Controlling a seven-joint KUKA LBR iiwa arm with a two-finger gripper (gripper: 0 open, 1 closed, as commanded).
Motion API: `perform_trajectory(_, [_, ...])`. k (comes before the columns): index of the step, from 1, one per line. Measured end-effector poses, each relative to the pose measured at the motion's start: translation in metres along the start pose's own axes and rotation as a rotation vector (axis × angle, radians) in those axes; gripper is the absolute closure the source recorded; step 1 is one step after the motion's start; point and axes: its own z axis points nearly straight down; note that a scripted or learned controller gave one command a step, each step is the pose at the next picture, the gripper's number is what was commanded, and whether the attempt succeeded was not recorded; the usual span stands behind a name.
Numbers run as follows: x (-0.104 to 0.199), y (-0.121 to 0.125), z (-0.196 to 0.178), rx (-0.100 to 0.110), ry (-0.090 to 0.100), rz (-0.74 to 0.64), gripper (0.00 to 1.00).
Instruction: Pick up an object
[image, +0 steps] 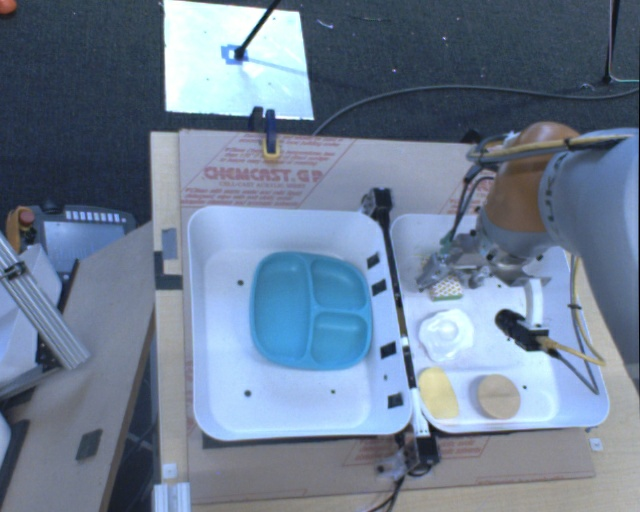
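My end effector (447, 268) hangs low in the right bin (575, 405), directly over a small checkered pad (447, 289); whether its grip is spread or closed I cannot tell, since my own wrist blurs it. Coming down off-centre could nudge the pad toward the white cup (445, 333) just below it, or graze the bin floor

Left white bin (215, 330) has a light blue divided plate (308, 309). Right white bin (570, 395): pale yellow piece (437, 392), tan wooden disc (497, 396), white lump (445, 333), green-checked bit (446, 289).
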Motion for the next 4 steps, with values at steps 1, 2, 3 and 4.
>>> perform_trajectory(1, [0.0, 0.001, -0.012, -0.003, 0.0, 0.0, 1.0])
perform_trajectory(2, [-0.003, -0.005, -0.073, -0.005, -0.001, 0.002, 1.0])
perform_trajectory(3, [0.003, 0.002, -0.133, -0.007, -0.001, -0.004, 1.0])
perform_trajectory(4, [0.003, 0.004, -0.158, -0.004, 0.0, -0.003, 1.0])
